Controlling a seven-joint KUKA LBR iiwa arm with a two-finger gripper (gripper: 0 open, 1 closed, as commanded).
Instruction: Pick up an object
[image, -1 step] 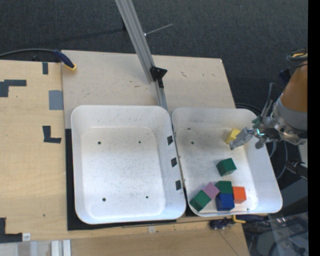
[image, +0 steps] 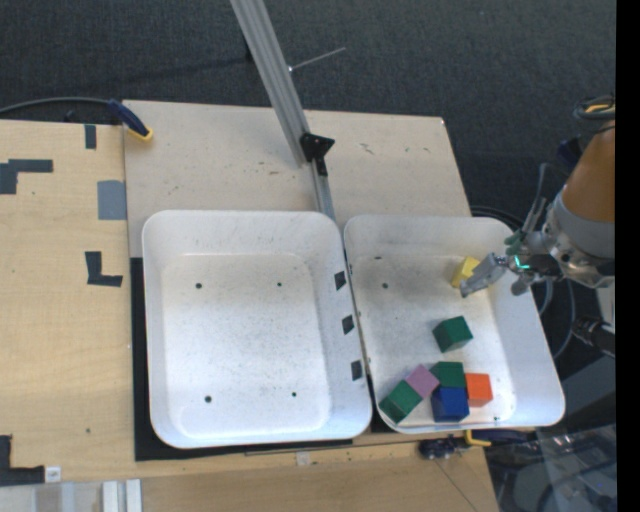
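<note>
Yellow block (image: 466, 270) sits beside the claw (image: 484, 277), arm reaching in low.

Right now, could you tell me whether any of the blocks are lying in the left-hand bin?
No, the blocks, such as the yellow block and orange block, all lie in the right bin.

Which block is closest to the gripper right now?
The yellow block, just left of the gripper in the right bin. It sits alone near the bin's upper part; the other blocks lie lower, toward the near edge.
</note>
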